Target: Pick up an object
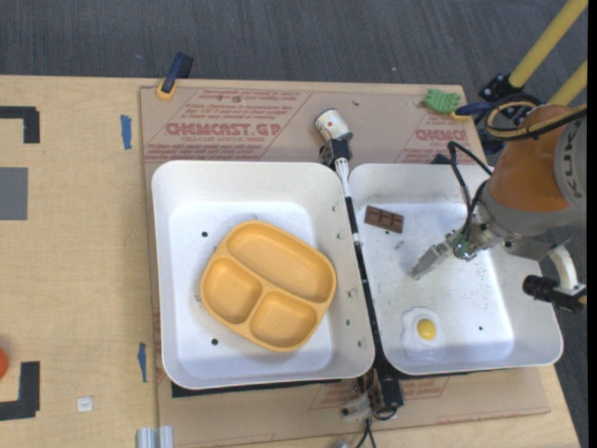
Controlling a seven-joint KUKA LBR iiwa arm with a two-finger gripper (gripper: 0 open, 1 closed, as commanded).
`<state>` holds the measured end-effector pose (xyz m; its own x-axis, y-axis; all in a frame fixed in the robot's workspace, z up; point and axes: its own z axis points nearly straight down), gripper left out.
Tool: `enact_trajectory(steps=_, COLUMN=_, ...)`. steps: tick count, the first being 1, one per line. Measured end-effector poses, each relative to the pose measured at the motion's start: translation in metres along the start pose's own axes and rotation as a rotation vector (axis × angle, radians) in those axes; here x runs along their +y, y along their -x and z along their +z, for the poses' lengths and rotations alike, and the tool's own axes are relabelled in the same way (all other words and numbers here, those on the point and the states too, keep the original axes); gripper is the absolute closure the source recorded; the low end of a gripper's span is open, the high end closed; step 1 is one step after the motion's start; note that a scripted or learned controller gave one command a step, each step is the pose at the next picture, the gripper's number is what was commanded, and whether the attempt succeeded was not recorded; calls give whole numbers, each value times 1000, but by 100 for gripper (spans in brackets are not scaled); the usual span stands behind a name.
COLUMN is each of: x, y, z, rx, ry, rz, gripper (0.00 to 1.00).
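Observation:
In the right bin point(532, 339) lie a brown chocolate-like bar point(383, 219) near the back left and a toy fried egg point(423, 328) at the front. My gripper point(427, 261) hangs low over the middle of this bin, pointing left and down, between the bar and the egg. It is apart from both, and nothing shows between its fingers. The left bin point(177, 250) holds a yellow divided plate point(269, 284).
A black and white tool point(333, 136) lies along the divider between the bins at the back. The arm's orange band point(527, 161) is over the right bin's back right corner. A green clip point(440, 100) and a blue clamp point(174, 74) sit on the board's back edge.

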<state>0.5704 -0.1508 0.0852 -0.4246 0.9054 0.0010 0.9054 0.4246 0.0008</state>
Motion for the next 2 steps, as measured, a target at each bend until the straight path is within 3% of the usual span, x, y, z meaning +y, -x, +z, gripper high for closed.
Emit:
enact_trajectory(steps=1, x=69, y=-16, z=0, rx=-2, ry=2, rz=153, gripper=0)
enact_trajectory(steps=2, x=70, y=-16, z=-11, rx=-5, ry=6, rz=151, gripper=100)
